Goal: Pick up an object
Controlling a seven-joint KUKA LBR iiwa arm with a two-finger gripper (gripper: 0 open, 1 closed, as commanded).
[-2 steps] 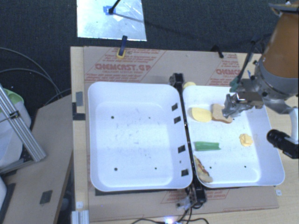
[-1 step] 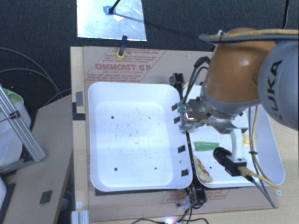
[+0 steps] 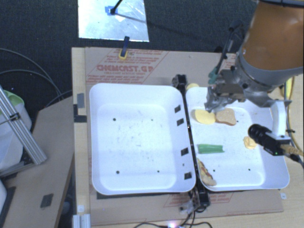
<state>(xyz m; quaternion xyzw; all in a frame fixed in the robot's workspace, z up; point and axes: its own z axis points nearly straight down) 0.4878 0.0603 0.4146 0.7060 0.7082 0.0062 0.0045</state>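
- Since the hand hangs low over the far part of the right bin, just above the yellow slice and beside the toast-coloured slice, I judge the grasp is about to be made; whether it is open or closed I cannot tell, and nothing shows as held
- Nearest the camera, a brownish scrap lies against the bin's near-left wall, awkward to reach
- Farther in, a green stick lies flat and alone, and a small yellow lump sits to its right
- To do this well, descend straight, centre on one slice only, and avoid nudging its neighbour, which touches it
- Both slices look thin and flat, so they may slip
- Left bin on the tabletop holds nothing to pick
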